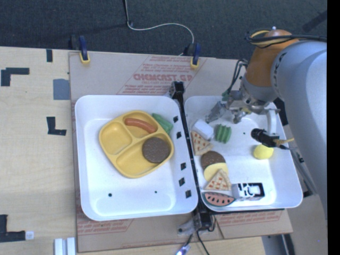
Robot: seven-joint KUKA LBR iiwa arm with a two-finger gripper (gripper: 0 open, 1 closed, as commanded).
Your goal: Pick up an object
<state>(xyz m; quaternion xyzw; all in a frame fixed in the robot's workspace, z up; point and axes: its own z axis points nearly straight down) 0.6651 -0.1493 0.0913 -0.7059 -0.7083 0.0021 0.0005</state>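
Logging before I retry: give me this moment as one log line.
gripper: above right bin, near green piece | grasp: nothing seen held | yellow tray: left bin

Overhead view. My tool point(229, 112) hangs over the right bin point(287, 187), near a green piece point(222, 133) and a white block point(202, 129). The left bin point(95, 195) holds a yellow tray point(114, 142) bearing a sausage point(139, 124) and a brown patty point(156, 150).

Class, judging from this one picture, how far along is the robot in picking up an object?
Done: the arm is over the right bin. In hand: the gripper sits above the green toy, no item seen between its fingers. Left: grasp and lift.
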